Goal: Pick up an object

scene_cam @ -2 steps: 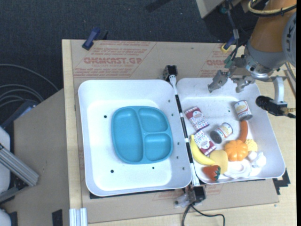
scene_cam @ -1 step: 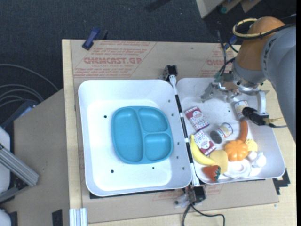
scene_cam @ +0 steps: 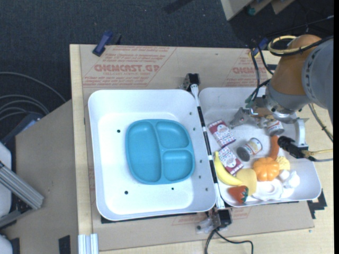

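1. Grey metal of the gripper (scene_cam: 259, 115) is hanging over the far part of the right bin (scene_cam: 217, 102), toward its far-right corner. Whether it is released or clenched I cannot tell, since the wrist is covering it from above, and nothing is showing as held.
2. A red-and-white carton (scene_cam: 221, 132) is lying nearest to it, toward the bin's left edge and apart from the gripper.
3. A small silver can (scene_cam: 249, 150) is lying in the bin's middle, on the near side of the gripper. An orange carrot-shaped piece (scene_cam: 274, 146) is lying just beside it toward the right edge.
4. A second carton (scene_cam: 231, 160) is sitting close against the can and against a banana (scene_cam: 226, 174), which is curving along the left edge.
5. An orange round fruit (scene_cam: 266, 168) is crowding in between the banana and a pale yellow piece (scene_cam: 284, 163).
6. A red pepper-like piece (scene_cam: 239, 193) is lying at the near-left corner, and white pieces (scene_cam: 270, 189) are bunching along the near edge.
7. A blue divided plate (scene_cam: 159, 151) is lying in the middle of the left bin (scene_cam: 106, 142), well apart from the gripper.
8. A blue clip (scene_cam: 106, 42) is sitting at the far-left corner of the brown board (scene_cam: 132, 67).
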Controlling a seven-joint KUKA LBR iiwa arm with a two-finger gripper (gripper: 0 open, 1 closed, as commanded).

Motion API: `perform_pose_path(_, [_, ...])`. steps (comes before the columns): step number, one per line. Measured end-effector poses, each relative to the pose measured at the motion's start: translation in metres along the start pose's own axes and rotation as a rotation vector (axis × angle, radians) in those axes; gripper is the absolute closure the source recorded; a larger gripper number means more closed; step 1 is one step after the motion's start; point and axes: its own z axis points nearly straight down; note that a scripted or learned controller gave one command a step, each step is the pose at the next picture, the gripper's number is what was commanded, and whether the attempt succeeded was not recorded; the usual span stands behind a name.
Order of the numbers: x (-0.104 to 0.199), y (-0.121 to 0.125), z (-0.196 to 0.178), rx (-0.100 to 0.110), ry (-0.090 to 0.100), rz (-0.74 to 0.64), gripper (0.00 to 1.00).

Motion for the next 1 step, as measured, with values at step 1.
perform_pose_path(1, [0.0003, 0.0007, -0.0105, -0.002, 0.0, 0.0, 1.0])
